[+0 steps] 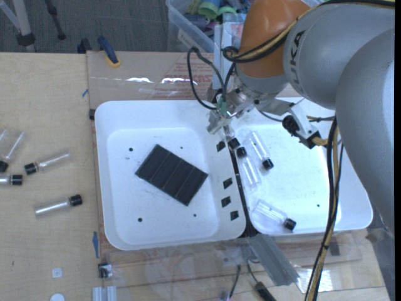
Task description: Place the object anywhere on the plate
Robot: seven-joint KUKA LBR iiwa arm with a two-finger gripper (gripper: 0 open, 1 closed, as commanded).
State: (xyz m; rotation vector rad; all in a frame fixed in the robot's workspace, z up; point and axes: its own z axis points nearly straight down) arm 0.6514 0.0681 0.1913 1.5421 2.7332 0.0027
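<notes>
A flat black ribbed plate (172, 174) lies at a slant in the middle of the left white bin (119, 231). In the right white bin (351, 199) lie three clear vials with black caps: one (259, 153) near the back, one (245, 163) along the divider, and one (273, 216) at the front. My gripper (223, 121) hangs over the back of the divider between the bins, just above the black cap of the vial by the divider. Nothing shows in its grasp.
Several small black clips (228, 192) sit along the left bin's right rim. Loose vials (57, 204) lie on the wooden bench to the left. A clear box of colourful toys (213, 8) stands behind the bins. The grey arm (351, 55) covers the upper right.
</notes>
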